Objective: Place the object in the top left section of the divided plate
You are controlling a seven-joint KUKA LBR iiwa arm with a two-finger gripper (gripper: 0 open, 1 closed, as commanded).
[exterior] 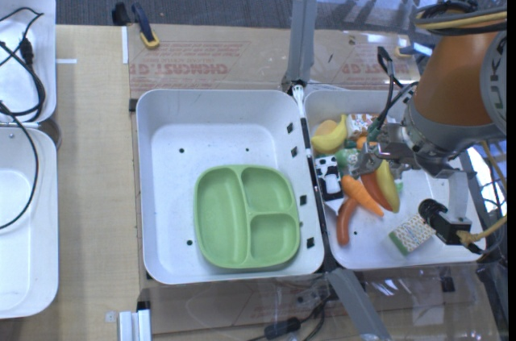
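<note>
Green divided plate (246, 216) sits bare in our left bin (161, 170); toys piled in right bin (359, 251). End effector (377, 154) hovers over carrot (360, 195), grip state unclear, likely selecting 1 object.

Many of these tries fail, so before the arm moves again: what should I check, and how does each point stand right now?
1. Green divided plate lies flat in the left bin: ok.
2. Its sections hold nothing: ok.
3. Toy food is within reach in the right bin, including a carrot and a lemon: ok.
4. End effector is over that pile: ok.
5. An object sits between its fingers: cannot tell, the wrist hides them.
6. Path from the right bin to the plate is free: ok.
</note>
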